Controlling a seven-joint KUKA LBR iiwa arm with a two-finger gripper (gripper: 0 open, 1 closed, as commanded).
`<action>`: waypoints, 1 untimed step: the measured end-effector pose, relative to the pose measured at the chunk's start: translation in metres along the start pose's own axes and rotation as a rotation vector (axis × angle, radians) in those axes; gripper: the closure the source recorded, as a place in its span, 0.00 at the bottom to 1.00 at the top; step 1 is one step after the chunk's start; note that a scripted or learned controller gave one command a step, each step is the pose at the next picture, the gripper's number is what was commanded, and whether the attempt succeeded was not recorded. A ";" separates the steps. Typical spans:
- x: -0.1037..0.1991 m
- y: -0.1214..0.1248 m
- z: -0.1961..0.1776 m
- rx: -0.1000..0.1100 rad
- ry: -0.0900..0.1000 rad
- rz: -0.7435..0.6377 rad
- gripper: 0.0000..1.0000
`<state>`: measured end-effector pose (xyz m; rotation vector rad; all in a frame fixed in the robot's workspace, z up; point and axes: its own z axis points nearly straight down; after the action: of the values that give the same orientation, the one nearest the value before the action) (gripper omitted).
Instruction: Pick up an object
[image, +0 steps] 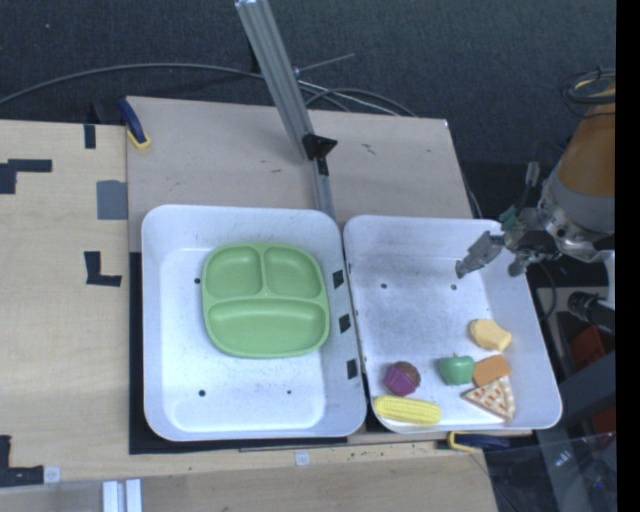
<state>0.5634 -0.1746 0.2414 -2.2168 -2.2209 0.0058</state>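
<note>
in the camera view, two shallow white bins sit side by side on the table. the left bin (170, 400) holds a green divided plate (266, 300), lying flat toward the bin's far edge and slightly nearer its right wall. the plate has two small compartments on the far side and one long one on the near side.

the right bin (410, 290) carries a cluster of toy foods, all gathered in its near right corner. a yellow corn cob (407, 410) lies along the near edge. just behind it sits a dark purple round piece (403, 378), and to the right of that a green apple-like piece (456, 369). an orange piece (491, 369) touches the green one on its right side. a pizza slice (491, 399) lies in the corner itself, just in front of the orange piece. a pale yellow lump (489, 335) rests apart from the others, closer to the right wall and farther back.

the grey arm (585, 190) with its orange band reaches in over the right edge of the table. the pincer (492, 255) hangs above the far right corner of the right bin, well apart from the toy foods. its two dark fingers (473, 259) stand spread, with nothing between them.

a metal post (285, 85) rises slantwise from the far side of the table, between the bins.
</note>
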 end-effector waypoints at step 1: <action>0.002 -0.007 0.046 0.001 0.000 0.000 0.00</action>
<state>0.5558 -0.1730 0.1953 -2.2162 -2.2202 0.0067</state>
